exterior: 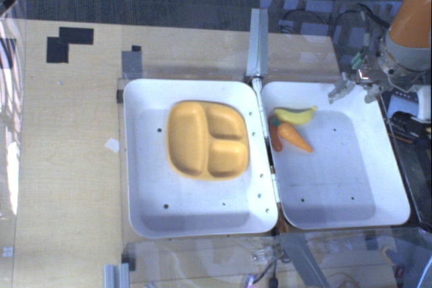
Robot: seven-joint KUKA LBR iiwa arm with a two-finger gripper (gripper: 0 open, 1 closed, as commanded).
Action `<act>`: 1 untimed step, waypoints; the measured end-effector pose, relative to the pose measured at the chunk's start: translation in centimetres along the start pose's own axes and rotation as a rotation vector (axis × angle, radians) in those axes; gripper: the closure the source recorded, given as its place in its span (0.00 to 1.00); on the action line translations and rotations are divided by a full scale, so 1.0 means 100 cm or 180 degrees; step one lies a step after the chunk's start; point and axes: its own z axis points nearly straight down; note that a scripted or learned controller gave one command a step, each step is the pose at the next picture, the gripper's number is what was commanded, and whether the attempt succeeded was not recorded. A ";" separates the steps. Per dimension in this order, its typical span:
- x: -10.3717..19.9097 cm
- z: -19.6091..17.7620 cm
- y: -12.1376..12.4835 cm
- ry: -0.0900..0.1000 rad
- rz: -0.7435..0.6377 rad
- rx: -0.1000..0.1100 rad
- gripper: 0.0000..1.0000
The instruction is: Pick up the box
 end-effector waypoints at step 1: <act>0.030 0.125 0.030 -0.0003 0.0340 -0.0010 0.00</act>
